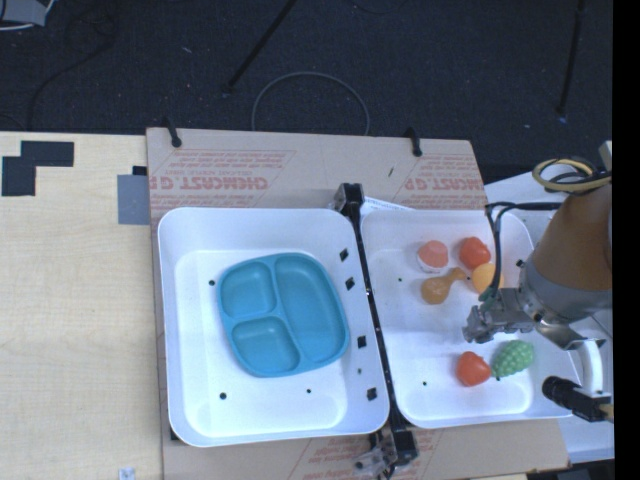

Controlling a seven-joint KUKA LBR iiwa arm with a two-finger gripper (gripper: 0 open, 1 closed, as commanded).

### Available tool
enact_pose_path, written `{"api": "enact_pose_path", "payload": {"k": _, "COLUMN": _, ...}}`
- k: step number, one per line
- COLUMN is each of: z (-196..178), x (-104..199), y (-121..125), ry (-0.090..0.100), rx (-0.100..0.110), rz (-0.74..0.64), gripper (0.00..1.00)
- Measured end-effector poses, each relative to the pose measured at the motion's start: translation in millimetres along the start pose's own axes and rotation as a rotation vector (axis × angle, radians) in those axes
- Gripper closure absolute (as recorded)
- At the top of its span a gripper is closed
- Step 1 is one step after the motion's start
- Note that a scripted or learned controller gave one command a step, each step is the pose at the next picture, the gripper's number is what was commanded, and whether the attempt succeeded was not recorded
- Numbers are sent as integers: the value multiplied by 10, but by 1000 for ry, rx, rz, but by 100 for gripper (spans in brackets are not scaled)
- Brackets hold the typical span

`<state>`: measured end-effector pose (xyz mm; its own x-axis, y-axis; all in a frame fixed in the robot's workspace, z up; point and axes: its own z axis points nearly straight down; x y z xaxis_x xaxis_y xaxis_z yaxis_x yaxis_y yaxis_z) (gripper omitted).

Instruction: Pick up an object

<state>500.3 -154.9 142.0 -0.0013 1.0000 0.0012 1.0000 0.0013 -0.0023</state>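
Note:
The right bin holds several toy foods. A red strawberry-like piece lies near its front, touching a green bumpy piece. Further back lie a tan pear-shaped piece, a pink and white round piece, a red-orange piece and a yellow piece. My gripper hangs over the right side of this bin, just behind the red and green pieces. I see nothing between its fingers.
The left bin holds a blue divided plate. A black divider runs between the bins. Cardboard lies under both. The arm's orange band looms over the right bin's right edge.

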Motion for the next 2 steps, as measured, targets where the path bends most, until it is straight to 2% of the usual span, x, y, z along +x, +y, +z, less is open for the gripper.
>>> {"api": "enact_pose_path", "payload": {"k": 1, "z": -533, "x": 86, "y": -50, "ry": -1, "rx": -2, "rz": 0, "gripper": 100}}
{"api": "enact_pose_path", "payload": {"k": 2, "z": -1083, "x": 1, "y": -1, "ry": -1, "rx": -1, "rz": 0, "gripper": 100}}
